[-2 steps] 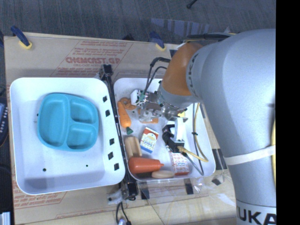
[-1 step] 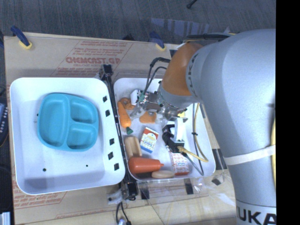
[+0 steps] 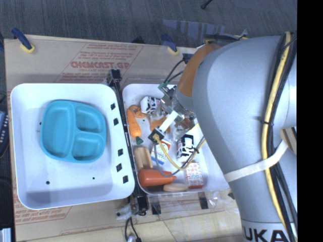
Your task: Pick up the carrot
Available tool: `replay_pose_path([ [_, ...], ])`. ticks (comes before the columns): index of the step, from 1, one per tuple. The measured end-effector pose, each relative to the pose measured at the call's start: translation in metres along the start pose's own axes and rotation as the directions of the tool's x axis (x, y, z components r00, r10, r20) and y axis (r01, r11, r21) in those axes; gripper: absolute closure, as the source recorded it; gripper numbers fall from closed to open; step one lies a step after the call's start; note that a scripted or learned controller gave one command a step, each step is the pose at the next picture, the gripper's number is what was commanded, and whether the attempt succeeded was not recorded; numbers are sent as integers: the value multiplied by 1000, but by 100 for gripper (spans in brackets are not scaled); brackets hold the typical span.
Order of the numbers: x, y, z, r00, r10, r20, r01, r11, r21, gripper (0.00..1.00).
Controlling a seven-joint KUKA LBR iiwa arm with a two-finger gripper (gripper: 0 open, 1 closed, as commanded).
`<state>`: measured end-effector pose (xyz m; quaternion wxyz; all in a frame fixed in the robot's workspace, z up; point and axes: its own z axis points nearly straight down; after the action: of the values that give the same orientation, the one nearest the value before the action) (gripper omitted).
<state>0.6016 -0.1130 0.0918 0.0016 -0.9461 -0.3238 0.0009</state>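
Note:
The carrot is an orange stick with a small green end. It lies along the left wall of the right bin, pointing toward the bin's far side. My gripper hangs over the middle of that bin, a little to the right of the carrot and apart from it. The big grey arm hides the bin's right half. Another small orange piece shows just under the gripper; what it is cannot be made out.
The left bin holds a blue divided plate. Around the carrot lie two black-and-white toys, a wooden block, a red-orange sausage-like piece, a beige piece and a red-and-white packet.

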Motion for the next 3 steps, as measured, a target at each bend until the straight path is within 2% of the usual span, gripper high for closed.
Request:
replay_pose_path([
  [1, 2, -1, -11, 1000, -10, -1, 10, 1000, 2, 100],
  [2, 2, -2, -10, 1000, -11, 0, 11, 1000, 4, 0],
  [3, 27, 5, 4, 986, 165, 21, -165, 986, 14, 0],
])
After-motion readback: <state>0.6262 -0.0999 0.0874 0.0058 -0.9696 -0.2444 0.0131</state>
